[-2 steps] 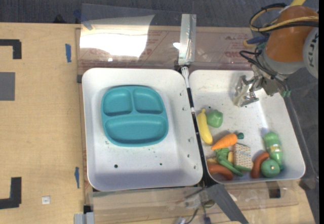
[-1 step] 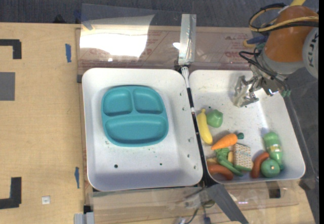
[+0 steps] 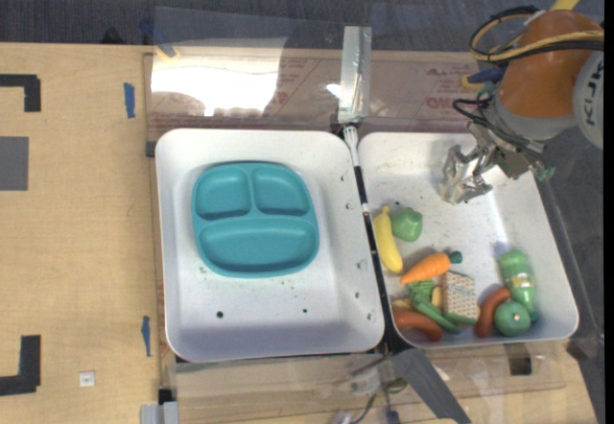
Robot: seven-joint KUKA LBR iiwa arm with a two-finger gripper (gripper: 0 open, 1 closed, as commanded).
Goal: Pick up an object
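My gripper (image 3: 464,184) hangs over the upper part of the right bin (image 3: 413,163), fingers pointing down-left with nothing visible between them. Below it lie toy foods: a yellow banana (image 3: 387,240), a green pepper (image 3: 408,223), an orange carrot (image 3: 427,267), a green bottle-like piece (image 3: 515,270), a green apple (image 3: 512,318), a red-brown sausage (image 3: 418,321) and a small patterned box (image 3: 459,295). All of them sit apart from the gripper, in the bin's lower half.
The left bin (image 3: 182,307) holds a teal divided plate (image 3: 255,219). A clear plastic panel (image 3: 249,77) and a metal strip (image 3: 355,67) stand behind the bins. The arm's orange band (image 3: 547,77) is at the upper right.
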